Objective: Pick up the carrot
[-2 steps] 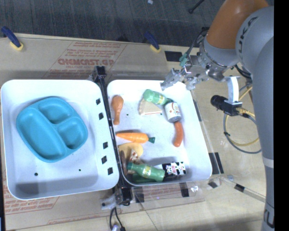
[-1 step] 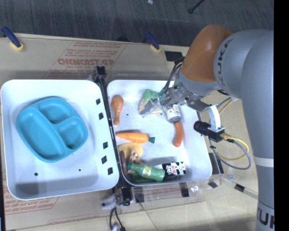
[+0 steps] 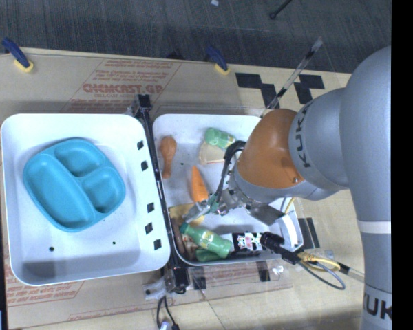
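The pincer (image 3: 217, 203) is hovering low in the right bin (image 3: 186, 126); how wide it is open I cannot tell. The carrot (image 3: 199, 184), a smooth orange taper, is lying just up-left of it. A glossy green bottle (image 3: 208, 238) is resting below it, and a blue divided plastic plate (image 3: 73, 182) is sitting far to its left.

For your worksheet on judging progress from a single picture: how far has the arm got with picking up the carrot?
Done: the arm has reached into the right bin, with the gripper low beside the carrot. In hand: nothing yet; the carrot lies on the bin floor, not visibly between the fingers. Left: grasp it and lift it clear. The blue tray sits in the left bin.
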Available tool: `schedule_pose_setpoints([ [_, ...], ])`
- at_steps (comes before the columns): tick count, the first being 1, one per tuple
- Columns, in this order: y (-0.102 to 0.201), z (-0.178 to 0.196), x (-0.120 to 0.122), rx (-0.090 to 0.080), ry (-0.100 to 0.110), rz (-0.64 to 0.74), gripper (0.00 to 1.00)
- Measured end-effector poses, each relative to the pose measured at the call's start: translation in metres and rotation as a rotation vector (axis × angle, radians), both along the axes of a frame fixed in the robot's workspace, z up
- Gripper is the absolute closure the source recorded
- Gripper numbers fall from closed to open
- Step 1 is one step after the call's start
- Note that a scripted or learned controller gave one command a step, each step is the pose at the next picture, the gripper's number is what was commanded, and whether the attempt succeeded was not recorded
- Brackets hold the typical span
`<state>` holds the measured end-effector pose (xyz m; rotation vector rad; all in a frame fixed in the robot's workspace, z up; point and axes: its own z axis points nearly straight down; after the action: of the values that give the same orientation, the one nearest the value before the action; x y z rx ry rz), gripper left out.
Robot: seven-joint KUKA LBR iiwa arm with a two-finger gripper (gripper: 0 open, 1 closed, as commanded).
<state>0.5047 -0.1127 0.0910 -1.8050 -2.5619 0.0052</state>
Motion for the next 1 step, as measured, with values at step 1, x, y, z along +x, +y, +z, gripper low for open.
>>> schedule_pose_setpoints([
  [1,-0.0012,0.0114,0.0017,-0.002,0.0,0.012,1.0],
])
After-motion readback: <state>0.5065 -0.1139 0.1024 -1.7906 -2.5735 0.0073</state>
